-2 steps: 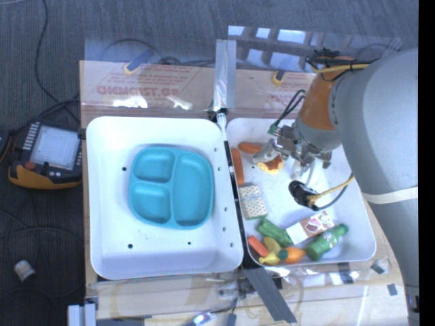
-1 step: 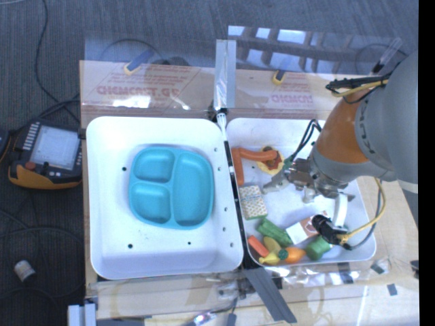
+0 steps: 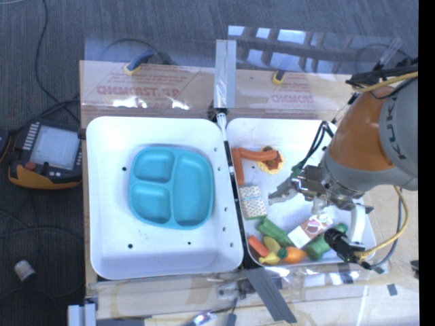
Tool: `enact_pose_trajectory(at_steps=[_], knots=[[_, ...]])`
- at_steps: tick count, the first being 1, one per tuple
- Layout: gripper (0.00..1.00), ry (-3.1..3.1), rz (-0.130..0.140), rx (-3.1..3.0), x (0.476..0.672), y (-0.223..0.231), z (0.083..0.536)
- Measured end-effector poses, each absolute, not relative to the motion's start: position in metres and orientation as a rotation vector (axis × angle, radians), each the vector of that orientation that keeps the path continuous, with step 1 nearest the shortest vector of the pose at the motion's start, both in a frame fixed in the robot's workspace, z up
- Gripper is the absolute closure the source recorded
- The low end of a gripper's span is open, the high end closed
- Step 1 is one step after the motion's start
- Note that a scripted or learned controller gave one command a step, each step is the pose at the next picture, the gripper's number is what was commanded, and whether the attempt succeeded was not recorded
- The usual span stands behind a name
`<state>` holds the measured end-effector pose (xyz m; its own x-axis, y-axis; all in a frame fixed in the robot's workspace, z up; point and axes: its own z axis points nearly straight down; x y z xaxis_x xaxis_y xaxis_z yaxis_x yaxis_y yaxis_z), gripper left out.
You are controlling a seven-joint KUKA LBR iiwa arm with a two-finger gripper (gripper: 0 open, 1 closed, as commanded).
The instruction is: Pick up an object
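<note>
Camera view, reading from nine o'clock across: a handheld pendant (image 3: 44,156) with a grey screen lies on the dark floor, and beside it the left bin (image 3: 109,250) holds a turquoise divided plate (image 3: 171,187), three compartments, lying flat near its centre. Behind both bins a cardboard sheet (image 3: 146,87) carries reddish printing, mirrored and too blurred to read; nothing else here bears legible writing.

The right bin (image 3: 279,126) holds the candidates for picking. Toward its twelve o'clock lies an orange-red sausage-like toy (image 3: 257,155) with a small yellow-and-red piece (image 3: 273,165) touching it. At its nine o'clock edge sits a small patterned packet (image 3: 251,201). Along six o'clock a heap of toy food crowds together: green pieces (image 3: 273,230), a yellow one (image 3: 272,256), an orange one (image 3: 293,254), and a pale block with a red mark (image 3: 314,224).

These look like light, hollow plastic toys, stiff, smooth and likely slippery; my guess is the long sausage, lying apart, offers the cleanest hold across its middle, whereas the heap invites a glancing miss.

The gripper (image 3: 314,194) hangs over the bin's three o'clock half, above the pale block; I cannot tell its state or whether it has anything.
</note>
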<state>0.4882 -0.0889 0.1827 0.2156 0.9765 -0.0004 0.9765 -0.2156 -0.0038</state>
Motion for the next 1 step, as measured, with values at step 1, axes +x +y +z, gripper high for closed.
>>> enact_pose_trajectory(at_steps=[1], knots=[[0.00, -1.402, 0.010, -2.809, 0.4970, -0.0041, 0.1820]])
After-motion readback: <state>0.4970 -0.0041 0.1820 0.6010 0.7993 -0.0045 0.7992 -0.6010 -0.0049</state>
